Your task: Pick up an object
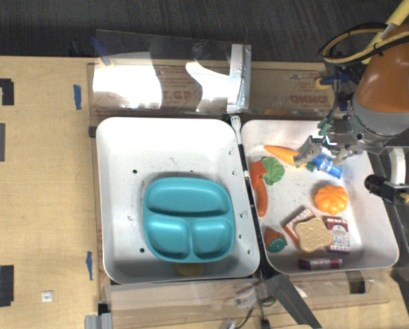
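The arm (390, 81) comes in from the right, and its upper part is cut off by the picture's top and right edges. The gripper (322, 151) hangs low over the far part of the right bin (386, 249). Its fingers are small and blurred against the white floor, so I cannot tell how they stand. A small blue thing (326, 164) lies just under and near of the gripper, partly hidden by it; whether it is touched or gripped cannot be told.

In the right bin, a carrot (281, 153) lies far and left, orange and tapering, pointing left. Just near of it is a green leafy piece (273, 172), touching a long red-orange strip (260, 187) that runs along the bin's left wall. A small orange pumpkin (331, 199), round and ribbed, sits well right of these. Near of it a tan slice of bread (313, 234) lies on top of a flat red-and-white pack (338, 237), hiding most of it. A small red and green thing (275, 241) sits at the left, too small to make out. A dark stick (321, 262) lies by the near wall.

The left bin (115, 184) holds a teal tray (188, 218) with three compartments. Something yellowish (189, 271) peeps out from the near edge of this bin, mostly hidden.
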Controlling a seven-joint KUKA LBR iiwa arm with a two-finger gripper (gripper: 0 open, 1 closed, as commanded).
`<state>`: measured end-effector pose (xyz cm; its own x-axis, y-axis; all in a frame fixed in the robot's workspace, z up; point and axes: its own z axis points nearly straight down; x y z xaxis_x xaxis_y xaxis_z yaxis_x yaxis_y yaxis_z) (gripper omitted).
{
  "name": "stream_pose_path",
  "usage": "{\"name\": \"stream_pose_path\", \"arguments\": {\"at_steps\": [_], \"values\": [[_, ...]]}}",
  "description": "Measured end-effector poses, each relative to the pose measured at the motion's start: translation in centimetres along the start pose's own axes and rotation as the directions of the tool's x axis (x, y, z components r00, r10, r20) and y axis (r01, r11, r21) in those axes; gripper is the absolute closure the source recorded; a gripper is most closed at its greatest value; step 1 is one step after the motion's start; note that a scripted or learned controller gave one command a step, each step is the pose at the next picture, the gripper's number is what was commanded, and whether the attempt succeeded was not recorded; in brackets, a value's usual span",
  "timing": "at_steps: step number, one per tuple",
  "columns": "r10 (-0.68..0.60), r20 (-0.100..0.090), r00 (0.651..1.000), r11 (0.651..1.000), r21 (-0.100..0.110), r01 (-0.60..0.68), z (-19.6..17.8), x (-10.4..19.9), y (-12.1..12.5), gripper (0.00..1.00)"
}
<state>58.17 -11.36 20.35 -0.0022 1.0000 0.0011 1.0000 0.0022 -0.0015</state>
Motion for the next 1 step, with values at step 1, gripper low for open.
{"name": "stream_pose_path", "arguments": {"at_steps": [1], "values": [[0.080,0.003,0.997,0.997,-0.013,-0.080,11.37,-1.77,3.95,0.00]]}}
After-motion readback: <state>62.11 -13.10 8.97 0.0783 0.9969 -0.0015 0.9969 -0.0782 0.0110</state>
